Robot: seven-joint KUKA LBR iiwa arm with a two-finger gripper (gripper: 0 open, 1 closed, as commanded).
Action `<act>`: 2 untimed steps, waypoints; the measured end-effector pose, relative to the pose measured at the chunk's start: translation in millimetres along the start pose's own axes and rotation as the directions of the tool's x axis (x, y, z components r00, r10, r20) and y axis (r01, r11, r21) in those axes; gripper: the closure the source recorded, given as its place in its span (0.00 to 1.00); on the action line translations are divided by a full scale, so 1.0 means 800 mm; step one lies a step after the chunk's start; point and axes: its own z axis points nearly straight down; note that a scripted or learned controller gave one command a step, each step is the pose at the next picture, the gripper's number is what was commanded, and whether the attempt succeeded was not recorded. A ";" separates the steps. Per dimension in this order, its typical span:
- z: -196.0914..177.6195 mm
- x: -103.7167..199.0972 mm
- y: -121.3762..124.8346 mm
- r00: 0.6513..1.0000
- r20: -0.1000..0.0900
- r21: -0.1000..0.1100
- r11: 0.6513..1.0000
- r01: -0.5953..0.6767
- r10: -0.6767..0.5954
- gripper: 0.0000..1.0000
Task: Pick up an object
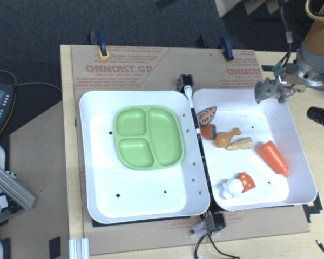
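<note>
Toy carrot [273, 157] lying in right bin [291, 128], right of centre; long axis slanting, tip pointing toward your lower right, blunt end toward upper left. Corn cob [239, 143] and drumstick [226, 137] lying just left of it. Gripper [272, 90] hovering over bin's far edge, well apart; you are seeing nothing between its fingers, grip state unreadable.

Red "CHEMCAST" lettering is printed on the brown board [124, 63] under the bins.

Arm enters from upper right, orange band above the wrist partly in frame. Gripper [274, 92] hangs low, pointing left and down. Nothing seen between its fingers.
</note>
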 end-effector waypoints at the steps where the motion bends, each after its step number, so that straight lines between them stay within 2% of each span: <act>1: -0.008 0.000 0.001 1.000 -0.001 0.002 1.000 0.001 -0.001 1.00; 2: -0.010 0.069 -0.032 1.000 -0.005 0.008 1.000 0.006 -0.006 1.00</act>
